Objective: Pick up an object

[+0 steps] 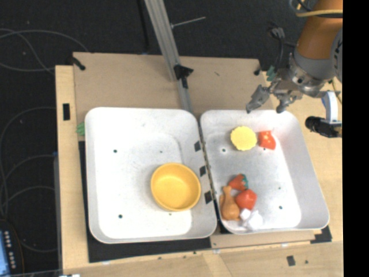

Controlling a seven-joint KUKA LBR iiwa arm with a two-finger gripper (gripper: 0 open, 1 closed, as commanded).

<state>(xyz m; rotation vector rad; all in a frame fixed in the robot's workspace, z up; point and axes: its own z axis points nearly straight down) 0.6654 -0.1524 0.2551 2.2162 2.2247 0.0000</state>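
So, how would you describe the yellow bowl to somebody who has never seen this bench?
Look in the left white bin. The round yellow plastic bowl sits near its right wall. It is hollow, unlike the flat yellow disc in the other bin.

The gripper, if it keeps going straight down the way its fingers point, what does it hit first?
Probably the back rim of the right bin, or the bench beside it. The gripper hangs open above that edge, short of the yellow disc; depth is unclear.

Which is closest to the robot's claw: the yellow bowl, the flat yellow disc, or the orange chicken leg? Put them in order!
From the gripper, open above the right bin's far edge:
1. Yellow disc, far end of the right bin.
2. Chicken leg, near end of the right bin.
3. Yellow bowl, left bin.
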